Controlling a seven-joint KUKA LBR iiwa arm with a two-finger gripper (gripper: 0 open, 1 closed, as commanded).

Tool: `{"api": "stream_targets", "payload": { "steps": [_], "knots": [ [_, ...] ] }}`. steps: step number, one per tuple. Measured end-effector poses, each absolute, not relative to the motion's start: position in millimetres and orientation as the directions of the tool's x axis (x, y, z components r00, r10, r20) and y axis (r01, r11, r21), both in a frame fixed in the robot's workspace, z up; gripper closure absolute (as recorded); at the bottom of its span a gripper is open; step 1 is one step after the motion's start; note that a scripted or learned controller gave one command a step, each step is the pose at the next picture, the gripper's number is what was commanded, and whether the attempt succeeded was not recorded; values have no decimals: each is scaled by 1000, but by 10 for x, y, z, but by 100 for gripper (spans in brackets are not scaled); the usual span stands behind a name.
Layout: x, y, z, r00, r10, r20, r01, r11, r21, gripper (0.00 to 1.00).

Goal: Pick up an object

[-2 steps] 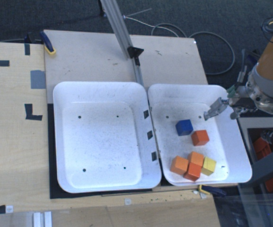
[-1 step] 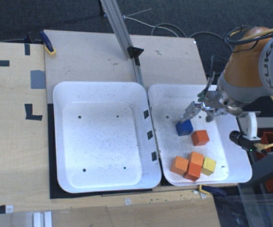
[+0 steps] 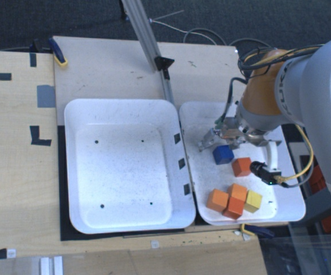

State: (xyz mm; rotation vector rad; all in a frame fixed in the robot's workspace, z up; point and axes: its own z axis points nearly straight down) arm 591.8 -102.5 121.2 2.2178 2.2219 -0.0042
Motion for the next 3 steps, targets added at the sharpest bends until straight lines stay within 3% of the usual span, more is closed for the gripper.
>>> {"api": "stream_targets", "payload": {
  "steps": [1,2,3],
  "knots": [
    [5889,-1066,1148,-1,1000,-7,1000,1,19,0],
    [6198,-732,1970,-5,1000,0,1000,5,8,0],
    [5993,-1296,1495,5,1000,-2,1000,-5,-6,0]
  ]
}}
